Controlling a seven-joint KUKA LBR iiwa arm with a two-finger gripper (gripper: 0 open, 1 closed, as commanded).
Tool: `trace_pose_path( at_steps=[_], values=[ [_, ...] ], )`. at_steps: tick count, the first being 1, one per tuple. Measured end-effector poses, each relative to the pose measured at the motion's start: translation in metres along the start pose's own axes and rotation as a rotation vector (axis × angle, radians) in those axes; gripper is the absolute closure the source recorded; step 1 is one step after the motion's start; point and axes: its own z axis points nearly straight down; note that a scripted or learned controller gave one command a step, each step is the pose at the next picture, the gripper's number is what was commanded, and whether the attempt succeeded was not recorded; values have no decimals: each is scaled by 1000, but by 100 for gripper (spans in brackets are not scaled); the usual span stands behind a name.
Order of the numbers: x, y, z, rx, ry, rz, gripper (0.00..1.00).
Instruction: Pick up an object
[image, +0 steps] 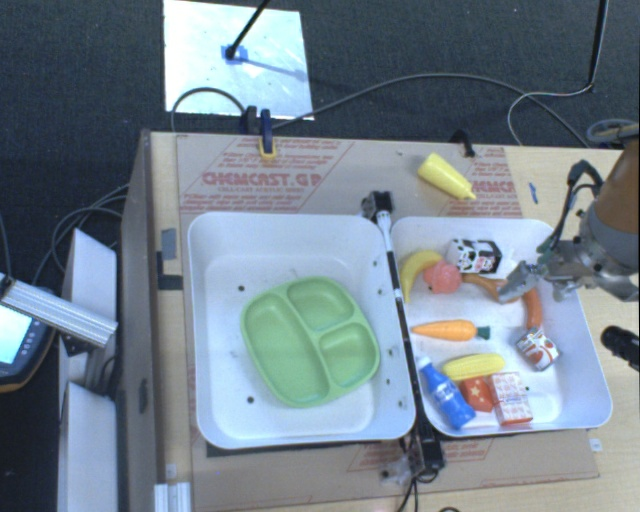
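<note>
The right bin (590, 390) holds several toy foods. Among them are a yellow banana (416, 268), a pink ball (444, 280), a black-and-white carton (475, 256), a carrot (445, 329) and an orange sausage (535, 308). Nearer the front lie a red-and-white can (538, 348), a yellow corn cob (472, 366), a blue bottle (446, 394) and a red box (511, 398). My gripper (520, 283) reaches in from the right, low over the bin's upper right part. Its tip is beside the sausage's top end and just right of the carton. I see nothing held in it.
The left bin (215, 300) holds a green divided plate (310, 340). A yellow toy (445, 176) lies on the bench behind the right bin. Cables run across the back of the bench. The divider (395, 290) between the bins runs down the middle.
</note>
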Motion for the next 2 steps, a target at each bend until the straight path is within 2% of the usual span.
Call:
trace_pose_path(
  at_steps=[1,2],
  values=[
    [51,40,107,3,1,-1,0],
    [40,106,126,29,6,8,0]
  ],
)
